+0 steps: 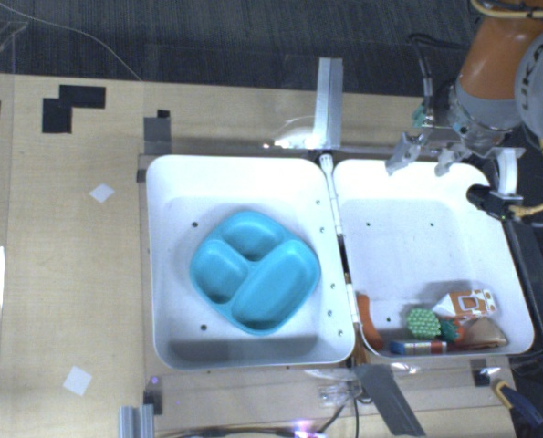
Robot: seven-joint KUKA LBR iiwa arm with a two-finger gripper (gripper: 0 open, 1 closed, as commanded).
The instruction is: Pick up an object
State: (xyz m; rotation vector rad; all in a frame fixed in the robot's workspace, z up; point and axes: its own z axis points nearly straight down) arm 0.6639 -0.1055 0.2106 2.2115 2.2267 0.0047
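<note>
A blue three-compartment tray (255, 272) lies in the left bin (171, 199). Several small items are piled in the right bin's (408, 217) near corner: a green bumpy ball (422, 322), an orange-brown strip (365, 319), a white and orange packet (473, 303), a brown object (483, 336) and a marker-like stick (415, 346). My gripper (425, 157) hovers over the far edge of the right bin, well away from the pile. Its two fingers stand apart with nothing between them.
A metal post (329, 103) rises behind the divider between the bins. The arm with its orange band (499, 53) comes in from the upper right. Black cable loops (490, 201) hang by the right bin's far right corner.
</note>
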